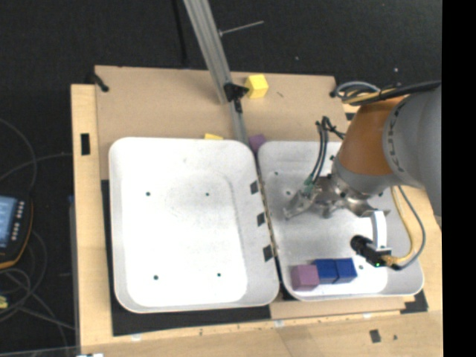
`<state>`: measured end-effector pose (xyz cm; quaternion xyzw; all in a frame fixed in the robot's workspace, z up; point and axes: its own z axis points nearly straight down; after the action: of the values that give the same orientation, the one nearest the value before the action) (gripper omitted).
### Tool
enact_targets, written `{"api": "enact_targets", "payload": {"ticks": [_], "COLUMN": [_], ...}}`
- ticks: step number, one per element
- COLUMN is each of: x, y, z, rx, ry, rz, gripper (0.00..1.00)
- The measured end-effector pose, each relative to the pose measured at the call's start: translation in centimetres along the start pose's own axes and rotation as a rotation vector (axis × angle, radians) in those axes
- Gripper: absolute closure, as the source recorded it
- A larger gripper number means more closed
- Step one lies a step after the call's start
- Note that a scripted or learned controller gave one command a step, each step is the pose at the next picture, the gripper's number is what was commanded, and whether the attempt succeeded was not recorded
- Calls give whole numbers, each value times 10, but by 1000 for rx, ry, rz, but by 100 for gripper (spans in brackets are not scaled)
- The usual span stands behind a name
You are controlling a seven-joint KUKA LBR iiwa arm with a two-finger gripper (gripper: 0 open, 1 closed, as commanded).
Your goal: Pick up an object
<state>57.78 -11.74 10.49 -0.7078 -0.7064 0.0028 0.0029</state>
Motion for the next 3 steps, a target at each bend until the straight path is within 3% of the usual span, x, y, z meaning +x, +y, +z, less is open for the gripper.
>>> {"api": "enact_targets", "payload": {"ticks": [1,2,3], "x": [-13,-14,65], "y": [72,70,35], "z": [7,-5,-98], "rx": [-15,-13,-16], "ry": [-2,-3,0], "rz": [-7,-7,-10], "gripper": [0,100,100]}}
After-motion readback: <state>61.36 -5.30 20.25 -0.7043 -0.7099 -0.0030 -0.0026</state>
